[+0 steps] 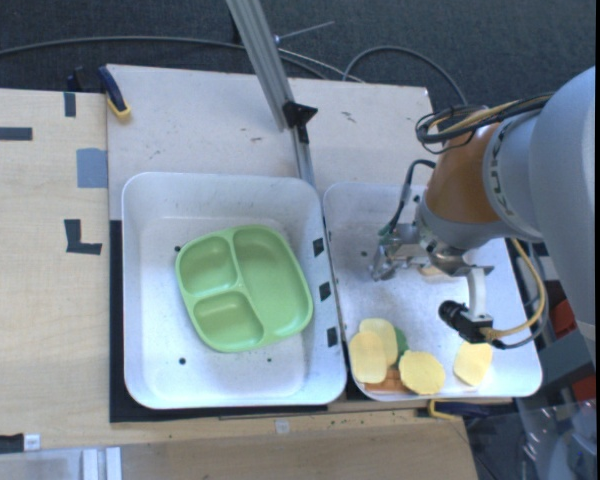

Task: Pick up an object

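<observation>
arm in from the right, gripper (pixel 385 261) low over the right bin (pixel 352 218), near its upper left floor; whether the fingers are open or closed, i cannot tell, and nothing shows between them; yellow pieces (pixel 375 350) sit bunched at the bin's near edge, well apart from the gripper; green divided tray (pixel 244 288) lies in the left bin (pixel 150 268).

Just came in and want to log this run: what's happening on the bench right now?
A grey arm with an orange band reaches from the right into the right bin, its gripper low over the bin's bare upper floor. Several yellow pieces lie clustered along that bin's near edge, apart from the gripper. The left bin holds a green divided plate.
</observation>
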Available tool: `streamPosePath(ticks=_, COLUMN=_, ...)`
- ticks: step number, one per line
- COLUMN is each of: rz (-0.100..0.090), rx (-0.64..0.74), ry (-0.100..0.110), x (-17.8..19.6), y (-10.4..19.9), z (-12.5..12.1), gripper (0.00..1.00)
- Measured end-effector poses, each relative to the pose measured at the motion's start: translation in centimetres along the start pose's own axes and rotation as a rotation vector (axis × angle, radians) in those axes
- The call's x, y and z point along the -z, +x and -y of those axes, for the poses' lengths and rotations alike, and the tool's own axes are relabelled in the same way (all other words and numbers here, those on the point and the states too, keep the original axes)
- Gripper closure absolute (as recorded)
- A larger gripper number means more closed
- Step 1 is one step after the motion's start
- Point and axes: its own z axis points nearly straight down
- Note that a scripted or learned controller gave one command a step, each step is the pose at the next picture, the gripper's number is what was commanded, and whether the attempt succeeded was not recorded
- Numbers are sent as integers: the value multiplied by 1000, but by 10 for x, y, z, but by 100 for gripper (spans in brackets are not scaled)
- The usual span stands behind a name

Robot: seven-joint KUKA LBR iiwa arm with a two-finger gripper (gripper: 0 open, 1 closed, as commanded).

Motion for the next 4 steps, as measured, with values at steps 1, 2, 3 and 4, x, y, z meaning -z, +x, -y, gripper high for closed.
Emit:
streamPosePath(ticks=1, rz=-2, rx=-1, ry=0, x=62, y=4, z=-1, gripper=100)
streamPosePath(ticks=2, rz=-1, rx=-1, ry=1, x=105, y=5, z=-2, gripper=100)
streamPosePath(ticks=3, rz=-4, rx=4, ry=4, x=115, y=52, z=-7, gripper=100)
streamPosePath(ticks=4, rz=-5, rx=6, ry=5, x=123, y=114, z=-12, gripper=100)
